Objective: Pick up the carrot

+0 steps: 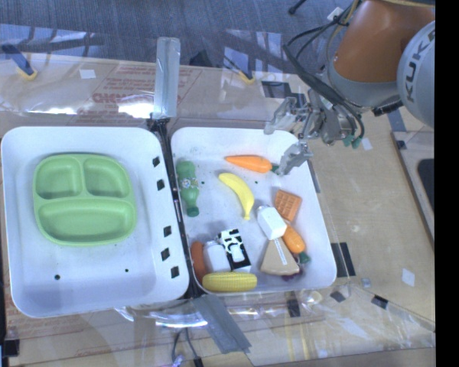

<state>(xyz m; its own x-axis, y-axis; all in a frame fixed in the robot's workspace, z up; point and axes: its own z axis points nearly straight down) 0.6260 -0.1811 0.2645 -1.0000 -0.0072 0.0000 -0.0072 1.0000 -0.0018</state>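
Lab: taped bench (382, 205), 2 bins (84, 297)

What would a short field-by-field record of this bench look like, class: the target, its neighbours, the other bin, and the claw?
target: carrot, lying flat near the far side of the right bin
nearest neighbour: banana, just in front of the carrot
near edge: corn cob
left bin: green divided plate
claw: low over the right bin, just right of the carrot's tip
carrot held: no
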